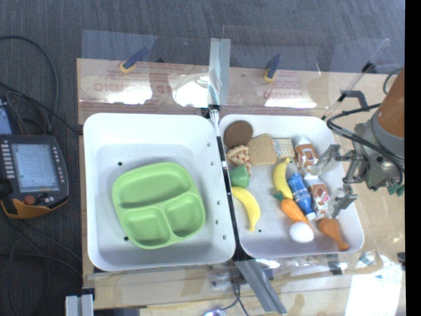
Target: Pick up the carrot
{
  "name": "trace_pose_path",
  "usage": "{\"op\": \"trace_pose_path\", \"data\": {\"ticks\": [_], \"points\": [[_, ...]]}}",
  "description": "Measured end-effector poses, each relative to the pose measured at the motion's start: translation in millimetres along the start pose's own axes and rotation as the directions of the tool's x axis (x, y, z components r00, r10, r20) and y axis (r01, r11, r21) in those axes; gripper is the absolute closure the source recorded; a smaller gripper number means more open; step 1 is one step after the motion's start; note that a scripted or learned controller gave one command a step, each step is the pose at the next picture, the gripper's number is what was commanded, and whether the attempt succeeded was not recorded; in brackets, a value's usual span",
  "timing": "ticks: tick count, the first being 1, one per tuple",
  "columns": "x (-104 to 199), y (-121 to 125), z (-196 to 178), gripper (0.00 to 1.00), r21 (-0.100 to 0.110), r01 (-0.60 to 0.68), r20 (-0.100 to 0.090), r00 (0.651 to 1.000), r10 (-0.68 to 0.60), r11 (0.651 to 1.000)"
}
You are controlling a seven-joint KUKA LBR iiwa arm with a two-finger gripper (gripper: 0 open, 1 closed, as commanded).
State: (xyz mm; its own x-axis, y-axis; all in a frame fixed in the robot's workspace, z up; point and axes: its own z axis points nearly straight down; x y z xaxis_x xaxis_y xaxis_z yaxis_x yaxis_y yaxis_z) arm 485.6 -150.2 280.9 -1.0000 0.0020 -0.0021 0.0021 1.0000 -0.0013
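The small orange carrot (291, 209) lies in the right-hand shallow white bin (263, 245), near its front, tilted, with a white egg (301, 232) just beside its lower end and a blue bottle (299, 191) touching its upper side. A yellow banana (282, 178) stands just left of the bottle, and a second yellow banana (248, 207) lies further left by the divider. A brown drumstick (331, 230) rests toward the bin's front right corner. The grey arm's two-finger pincer (335, 180) hangs over the bin's right edge with its fingers spread apart, grasping nothing, clear of the carrot. In the left-hand white bin (99, 150) sits a green three-compartment plastic tray (158, 204). Both bins rest on the worktop (92, 84).
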Motion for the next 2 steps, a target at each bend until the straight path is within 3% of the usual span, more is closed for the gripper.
{"op": "trace_pose_path", "data": {"ticks": [1,2], "points": [[4,42,128,0.0,-0.003,-0.104,-0.013,0.994,0.104,0.995],[-1,35,190,0.0,0.0,-0.165,0.009,0.986,0.165,0.986]]}}
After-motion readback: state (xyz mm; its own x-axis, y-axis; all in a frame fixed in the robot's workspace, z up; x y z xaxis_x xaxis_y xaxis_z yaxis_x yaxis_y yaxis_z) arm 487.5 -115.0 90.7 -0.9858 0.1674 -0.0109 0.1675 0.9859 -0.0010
